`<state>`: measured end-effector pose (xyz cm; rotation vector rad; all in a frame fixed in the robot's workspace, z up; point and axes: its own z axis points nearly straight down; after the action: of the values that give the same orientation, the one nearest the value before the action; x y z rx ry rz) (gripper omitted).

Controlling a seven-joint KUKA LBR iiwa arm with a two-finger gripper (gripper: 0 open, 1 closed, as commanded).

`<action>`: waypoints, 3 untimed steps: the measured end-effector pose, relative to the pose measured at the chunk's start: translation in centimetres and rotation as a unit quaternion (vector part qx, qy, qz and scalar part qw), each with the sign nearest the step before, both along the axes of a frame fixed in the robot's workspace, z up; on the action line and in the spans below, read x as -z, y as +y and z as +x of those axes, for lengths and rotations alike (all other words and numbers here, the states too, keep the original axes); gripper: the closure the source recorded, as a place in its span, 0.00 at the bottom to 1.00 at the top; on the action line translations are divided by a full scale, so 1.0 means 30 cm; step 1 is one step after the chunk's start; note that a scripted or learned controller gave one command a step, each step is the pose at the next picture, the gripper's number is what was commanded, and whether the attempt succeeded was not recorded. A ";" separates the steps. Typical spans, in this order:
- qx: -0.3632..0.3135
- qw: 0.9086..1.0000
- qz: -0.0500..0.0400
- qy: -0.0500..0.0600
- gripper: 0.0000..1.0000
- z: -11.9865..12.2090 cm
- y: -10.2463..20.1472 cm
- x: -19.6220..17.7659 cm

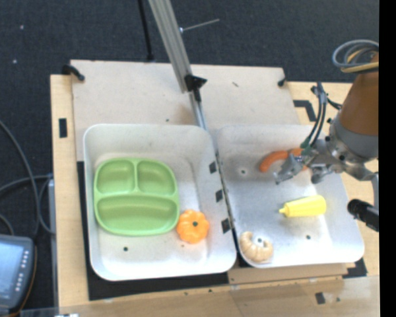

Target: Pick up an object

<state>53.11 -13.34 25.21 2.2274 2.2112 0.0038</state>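
An orange curved piece (274,159), like a carrot or sausage, lies in the upper middle of the right bin (251,197). My gripper (297,166) hangs right at its right end, low over the bin floor. Whether it touches the piece is unclear. A yellow squeeze bottle (304,207) lies on its side just below the gripper. A pale tan lumpy item (257,246) rests in the right bin's near left corner. In the left bin (204,256), a small orange pumpkin (193,226) sits beside a green divided plate (136,197).
A slanted metal pole (175,45) rises from the back of the bench between the bins. The arm's grey and orange wrist (360,114) leans over the right bin's far right corner. Cables (353,55) loop behind it.
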 end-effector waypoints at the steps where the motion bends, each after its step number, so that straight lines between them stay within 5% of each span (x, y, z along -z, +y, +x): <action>1: 0.000 1.000 0.000 0.001 0.00 -0.093 0.038 -0.064; 2: -0.003 1.000 0.000 0.002 0.00 -0.138 0.057 0.071; 3: -0.002 1.000 0.000 0.000 0.00 -0.135 0.046 0.039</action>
<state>49.07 -11.97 24.05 2.2219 2.2166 0.0028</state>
